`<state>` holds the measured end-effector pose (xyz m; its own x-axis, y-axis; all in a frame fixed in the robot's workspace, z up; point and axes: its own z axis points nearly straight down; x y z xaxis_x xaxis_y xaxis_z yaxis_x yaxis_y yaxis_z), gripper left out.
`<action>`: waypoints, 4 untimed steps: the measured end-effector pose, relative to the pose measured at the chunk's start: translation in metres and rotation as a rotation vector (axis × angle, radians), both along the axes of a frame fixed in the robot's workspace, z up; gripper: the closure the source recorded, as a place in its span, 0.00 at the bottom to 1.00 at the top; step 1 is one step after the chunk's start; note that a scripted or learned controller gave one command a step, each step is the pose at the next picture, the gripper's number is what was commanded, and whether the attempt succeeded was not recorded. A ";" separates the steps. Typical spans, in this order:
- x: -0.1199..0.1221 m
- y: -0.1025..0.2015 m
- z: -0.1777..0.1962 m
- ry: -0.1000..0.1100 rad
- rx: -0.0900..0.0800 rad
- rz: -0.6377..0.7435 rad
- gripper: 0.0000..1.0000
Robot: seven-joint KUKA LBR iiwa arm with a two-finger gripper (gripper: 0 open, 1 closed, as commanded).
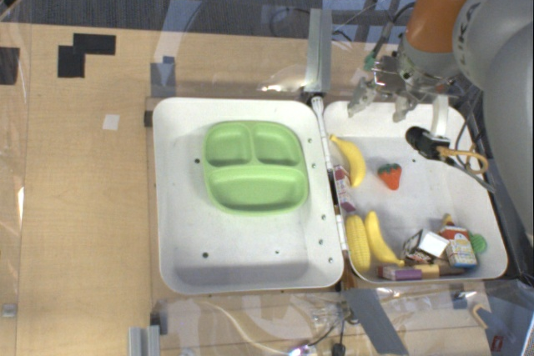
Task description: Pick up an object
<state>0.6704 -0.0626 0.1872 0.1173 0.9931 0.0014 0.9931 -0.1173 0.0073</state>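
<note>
End effector spread open and holding nothing, above right bin's far edge; toy strawberry and bananas below; green divided tray in left bin.

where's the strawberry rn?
In the right bin, upper middle: the strawberry lies loose on the floor, right of the banana by the divider, below the gripper.

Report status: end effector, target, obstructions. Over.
End effector open, holding nothing, above right bin's far edge. Strawberry and banana lie nearest below. Nothing between them and it.
</note>
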 end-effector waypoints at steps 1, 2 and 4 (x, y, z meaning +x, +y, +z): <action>-0.018 -0.027 -0.099 -0.002 -0.001 0.029 0.00; -0.093 -0.026 -0.096 -0.005 0.000 0.005 0.00; -0.125 -0.032 -0.084 -0.016 0.003 0.009 1.00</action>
<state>0.5452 -0.0941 0.1031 0.1086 0.9941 0.0064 0.9938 -0.1087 0.0233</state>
